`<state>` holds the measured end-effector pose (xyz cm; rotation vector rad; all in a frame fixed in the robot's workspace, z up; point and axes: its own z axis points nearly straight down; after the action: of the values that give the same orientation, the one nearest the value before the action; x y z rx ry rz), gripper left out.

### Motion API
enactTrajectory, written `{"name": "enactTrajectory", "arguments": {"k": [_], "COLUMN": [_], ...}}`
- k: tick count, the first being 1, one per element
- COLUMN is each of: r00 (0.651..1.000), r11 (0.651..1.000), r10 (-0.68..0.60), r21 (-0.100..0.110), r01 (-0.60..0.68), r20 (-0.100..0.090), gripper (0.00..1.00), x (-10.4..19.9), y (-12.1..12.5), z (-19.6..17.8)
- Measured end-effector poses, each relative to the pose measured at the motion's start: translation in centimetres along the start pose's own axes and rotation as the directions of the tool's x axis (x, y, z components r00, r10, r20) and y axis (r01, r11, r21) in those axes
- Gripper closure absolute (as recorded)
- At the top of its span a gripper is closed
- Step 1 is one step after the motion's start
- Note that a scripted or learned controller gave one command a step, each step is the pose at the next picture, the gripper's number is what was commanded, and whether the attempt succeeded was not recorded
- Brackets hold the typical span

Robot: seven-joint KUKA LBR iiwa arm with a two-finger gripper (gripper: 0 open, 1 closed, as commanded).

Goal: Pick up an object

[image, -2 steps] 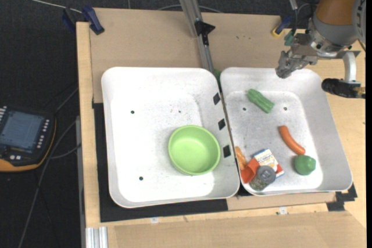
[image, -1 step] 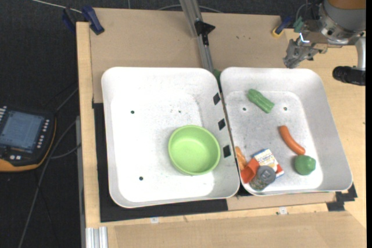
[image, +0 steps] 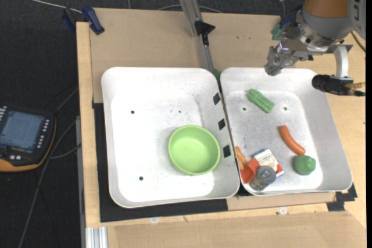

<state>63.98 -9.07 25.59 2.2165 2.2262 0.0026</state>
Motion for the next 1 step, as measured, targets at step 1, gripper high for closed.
{"name": "enactTrajectory", "arguments": {"k": [1], "r00": [1.0], "r11": [1.0], "r10": [0.0], "r21": [0.0], "r01": [0.0], "r20": [0.0], "gripper": [1.0], "x": [4.97], "y": [-1.08], "z": [-0.49]}}
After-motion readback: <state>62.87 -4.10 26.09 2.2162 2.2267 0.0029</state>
